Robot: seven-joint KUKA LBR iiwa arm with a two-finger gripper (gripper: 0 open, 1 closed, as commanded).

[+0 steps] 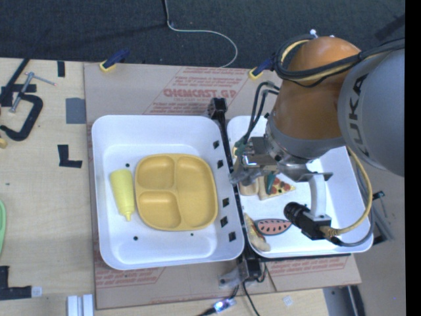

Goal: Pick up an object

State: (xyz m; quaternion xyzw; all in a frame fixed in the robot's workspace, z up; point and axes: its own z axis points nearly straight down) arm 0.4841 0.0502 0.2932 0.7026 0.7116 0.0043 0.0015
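My gripper (255,176) hangs low over the left part of the right bin (342,239), under the orange wrist band. Just below it lie a tan toy piece (248,188) and a pizza-slice toy (277,187). The fingers are partly hidden by the wrist, and nothing is seen held. A watermelon-slice toy (272,227) and a tan banana-like piece (258,241) lie nearer the bin's front. The left bin (112,137) holds a yellow divided plate (176,191) and a yellow bottle-shaped toy (122,193).
A black clip row (227,176) runs along the wall between the bins. A black cylinder on the arm's cable (304,218) sits over the right bin. Black clamps (20,110) lie on the bench at far left.
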